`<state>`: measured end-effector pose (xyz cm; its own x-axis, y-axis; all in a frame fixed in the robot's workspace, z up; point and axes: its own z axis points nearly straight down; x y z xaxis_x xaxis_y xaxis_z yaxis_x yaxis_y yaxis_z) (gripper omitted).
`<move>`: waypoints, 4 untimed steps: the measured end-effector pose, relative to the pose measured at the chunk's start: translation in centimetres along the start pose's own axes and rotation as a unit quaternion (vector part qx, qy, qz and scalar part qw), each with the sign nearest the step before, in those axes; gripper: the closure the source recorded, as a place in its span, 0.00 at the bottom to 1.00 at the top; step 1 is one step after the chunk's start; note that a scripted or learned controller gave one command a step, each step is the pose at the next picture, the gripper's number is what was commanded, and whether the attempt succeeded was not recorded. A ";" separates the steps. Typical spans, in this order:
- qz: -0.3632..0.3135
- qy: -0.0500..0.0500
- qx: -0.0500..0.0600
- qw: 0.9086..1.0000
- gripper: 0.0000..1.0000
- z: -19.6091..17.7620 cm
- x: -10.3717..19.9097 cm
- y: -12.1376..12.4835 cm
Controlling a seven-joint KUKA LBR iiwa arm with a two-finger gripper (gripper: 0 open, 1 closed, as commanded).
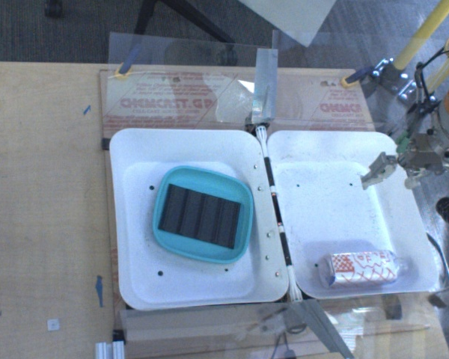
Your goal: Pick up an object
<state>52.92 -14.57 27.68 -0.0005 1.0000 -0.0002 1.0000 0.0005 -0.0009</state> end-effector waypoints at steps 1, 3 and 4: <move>0.100 0.001 0.002 0.995 0.00 3.1 2.4 -5.0; -0.191 -0.001 -0.004 0.982 0.00 18.8 2.8 -4.7; -0.175 -0.002 -0.005 0.985 0.00 18.8 4.5 -4.7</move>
